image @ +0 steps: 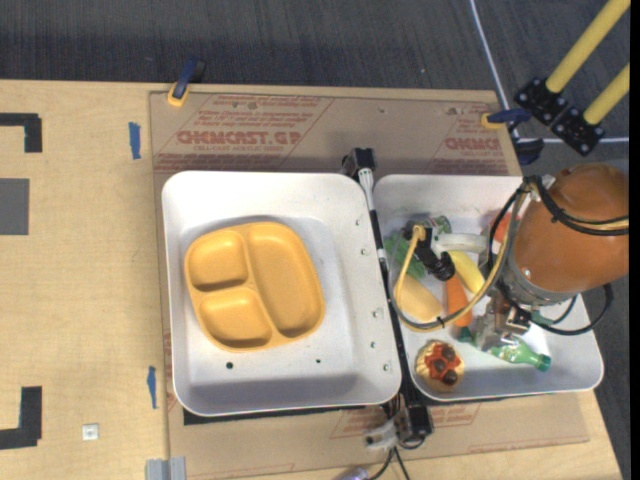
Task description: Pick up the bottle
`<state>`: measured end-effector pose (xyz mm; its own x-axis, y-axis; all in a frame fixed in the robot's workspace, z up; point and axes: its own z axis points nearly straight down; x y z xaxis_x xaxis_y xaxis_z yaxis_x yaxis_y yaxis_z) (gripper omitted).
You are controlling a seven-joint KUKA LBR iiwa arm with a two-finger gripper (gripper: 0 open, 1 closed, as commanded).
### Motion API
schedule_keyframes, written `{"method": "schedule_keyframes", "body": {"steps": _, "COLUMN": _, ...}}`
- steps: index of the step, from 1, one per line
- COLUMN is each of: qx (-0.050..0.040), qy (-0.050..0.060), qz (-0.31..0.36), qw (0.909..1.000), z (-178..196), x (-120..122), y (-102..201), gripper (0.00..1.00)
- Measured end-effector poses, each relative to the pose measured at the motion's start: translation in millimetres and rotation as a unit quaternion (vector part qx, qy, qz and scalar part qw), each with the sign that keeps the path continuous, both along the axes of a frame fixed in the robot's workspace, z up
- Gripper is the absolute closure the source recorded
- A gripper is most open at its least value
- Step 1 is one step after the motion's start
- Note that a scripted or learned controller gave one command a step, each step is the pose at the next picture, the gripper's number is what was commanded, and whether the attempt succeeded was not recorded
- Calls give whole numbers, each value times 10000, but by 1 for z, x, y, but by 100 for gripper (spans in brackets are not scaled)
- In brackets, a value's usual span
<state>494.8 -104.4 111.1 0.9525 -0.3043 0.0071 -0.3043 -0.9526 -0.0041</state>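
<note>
Camera view: green bottle [520, 353] lying flat, long axis left-right, beneath gripper [497, 324], grip state indiscernible.

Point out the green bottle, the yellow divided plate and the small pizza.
green bottle [522, 353]: camera view, on its body.
yellow divided plate [253, 284]: camera view, on its centre ridge.
small pizza [441, 363]: camera view, on its top.

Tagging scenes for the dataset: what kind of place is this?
Probably a robot lab bench set up for bin picking: two white bins clamped onto a cardboard-covered bench, a yellow divided tray in the left one, and the arm's gripper over toy clutter near a green bottle.
</note>
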Motion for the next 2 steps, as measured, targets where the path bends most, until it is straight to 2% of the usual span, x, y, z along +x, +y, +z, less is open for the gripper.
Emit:
{"method": "schedule_keyframes", "body": {"steps": 1, "qx": -4, "qy": 57, "qz": 530, "qw": 9986, "z": -16, "x": -7, "y": 14, "gripper": 100}}
{"method": "schedule_keyframes", "body": {"steps": 2, "qx": 4, "qy": 40, "qz": -287, "qw": 9996, "z": 137, "x": -5, "y": 23, "gripper": 100}}
